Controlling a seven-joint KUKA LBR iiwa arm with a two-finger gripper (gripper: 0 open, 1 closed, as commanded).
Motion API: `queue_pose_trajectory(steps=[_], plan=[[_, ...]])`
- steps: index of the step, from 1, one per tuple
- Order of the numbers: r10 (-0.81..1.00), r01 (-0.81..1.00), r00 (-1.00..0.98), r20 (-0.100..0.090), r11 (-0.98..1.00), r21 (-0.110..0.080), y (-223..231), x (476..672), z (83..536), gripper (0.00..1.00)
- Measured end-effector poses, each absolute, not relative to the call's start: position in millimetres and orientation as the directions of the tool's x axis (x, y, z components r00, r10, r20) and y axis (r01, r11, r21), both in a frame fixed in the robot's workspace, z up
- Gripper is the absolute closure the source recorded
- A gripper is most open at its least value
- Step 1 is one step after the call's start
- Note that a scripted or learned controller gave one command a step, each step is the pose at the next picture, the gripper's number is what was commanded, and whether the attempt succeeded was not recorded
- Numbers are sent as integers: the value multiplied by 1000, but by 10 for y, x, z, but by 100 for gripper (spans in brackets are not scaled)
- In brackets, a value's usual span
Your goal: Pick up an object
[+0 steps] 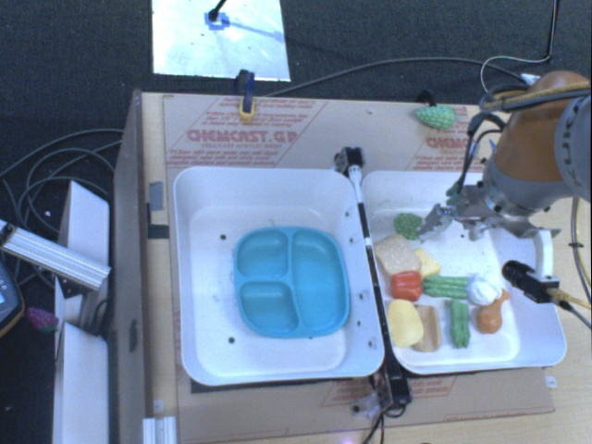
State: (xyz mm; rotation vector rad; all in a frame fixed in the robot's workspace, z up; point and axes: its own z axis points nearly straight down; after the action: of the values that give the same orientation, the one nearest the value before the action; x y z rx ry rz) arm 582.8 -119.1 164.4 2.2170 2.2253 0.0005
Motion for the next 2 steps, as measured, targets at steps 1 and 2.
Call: queue_pose_trajectory(steps=[1,2], plan=[[1000,1000,-4,-1,4,13,-1026,6267,884,0],[1000,1000,-6,-1,6,6,-1144,6698,1695,0]])
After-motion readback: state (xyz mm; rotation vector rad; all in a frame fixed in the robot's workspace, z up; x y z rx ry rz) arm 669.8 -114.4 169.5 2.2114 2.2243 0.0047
